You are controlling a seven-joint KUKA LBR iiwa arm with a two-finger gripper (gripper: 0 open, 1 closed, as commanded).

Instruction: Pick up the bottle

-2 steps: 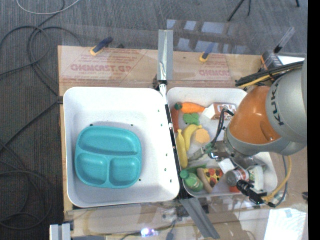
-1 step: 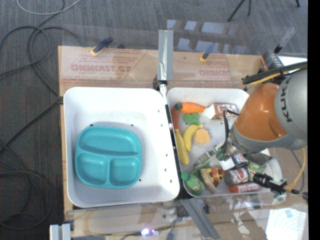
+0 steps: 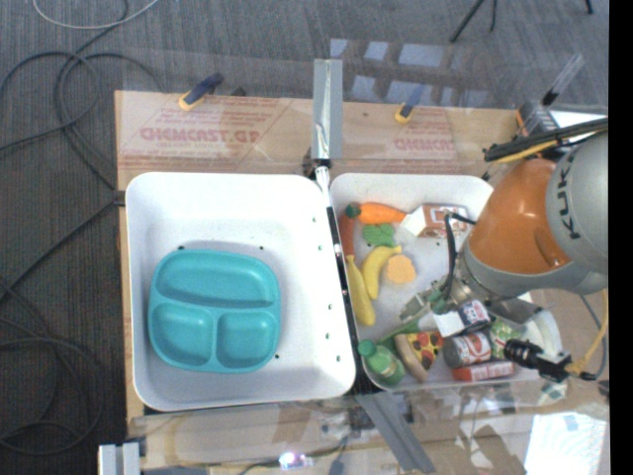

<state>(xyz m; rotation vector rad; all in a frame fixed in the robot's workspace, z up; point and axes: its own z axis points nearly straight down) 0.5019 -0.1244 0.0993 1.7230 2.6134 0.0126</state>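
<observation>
Orange-banded, the arm (image 3: 534, 228) leans in from the right over the right bin (image 3: 465, 188), its hand (image 3: 457, 305) low among the toy food; its grip cannot be told. A red-labelled bottle (image 3: 475, 348) lies just beside it.

The big grey arm (image 3: 554, 236) covers much of the right bin (image 3: 415, 188), and hides the toys under it.

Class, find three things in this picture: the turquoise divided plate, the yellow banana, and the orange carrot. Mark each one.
Turquoise divided plastic plate (image 3: 214, 310): camera view, on the ridge between its compartments.
Yellow curved toy banana (image 3: 377, 268): camera view, on the middle of its curve.
Orange toy carrot (image 3: 382, 213): camera view, on the middle of its body.
</observation>
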